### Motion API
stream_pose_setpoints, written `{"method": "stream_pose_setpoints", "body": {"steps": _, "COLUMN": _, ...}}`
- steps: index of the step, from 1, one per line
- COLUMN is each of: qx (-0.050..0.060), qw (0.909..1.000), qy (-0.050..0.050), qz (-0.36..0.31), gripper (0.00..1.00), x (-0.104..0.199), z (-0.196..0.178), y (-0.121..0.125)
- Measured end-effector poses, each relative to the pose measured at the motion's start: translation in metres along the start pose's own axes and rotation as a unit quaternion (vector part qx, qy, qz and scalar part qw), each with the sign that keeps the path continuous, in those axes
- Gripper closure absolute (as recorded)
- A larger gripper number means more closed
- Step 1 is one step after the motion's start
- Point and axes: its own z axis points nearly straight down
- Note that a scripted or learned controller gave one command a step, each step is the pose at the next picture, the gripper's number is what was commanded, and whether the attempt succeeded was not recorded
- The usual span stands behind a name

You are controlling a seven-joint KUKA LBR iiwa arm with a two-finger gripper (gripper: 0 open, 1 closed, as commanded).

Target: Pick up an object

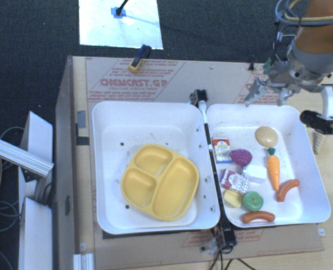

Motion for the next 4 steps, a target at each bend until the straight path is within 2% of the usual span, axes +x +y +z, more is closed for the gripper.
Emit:
{"method": "stream_pose_setpoints", "body": {"steps": 1, "qx": 0.002, "qw": 1.0, "qy": 0.0, "qz": 0.001, "gripper": 0.0, "x": -0.018, "z": 0.142, "y": -0.066}}
{"method": "stream_pose_setpoints", "body": {"steps": 2, "qx": -0.003, "qw": 1.0, "qy": 0.001, "qz": 0.001, "gripper": 0.0, "x": -0.017, "z": 0.192, "y": -0.065}}
{"method": "stream_pose_setpoints", "body": {"steps": 3, "qx": -0.005, "qw": 1.0, "qy": 0.0, "qz": 0.001, "gripper": 1.0, "x": -0.017, "z": 0.182, "y": -0.064}}
{"method": "stream_pose_setpoints", "body": {"steps": 4, "qx": -0.005, "qw": 1.0, "qy": 0.0, "qz": 0.001, "gripper": 0.0, "x": -0.017, "z": 0.182, "y": -0.064}}
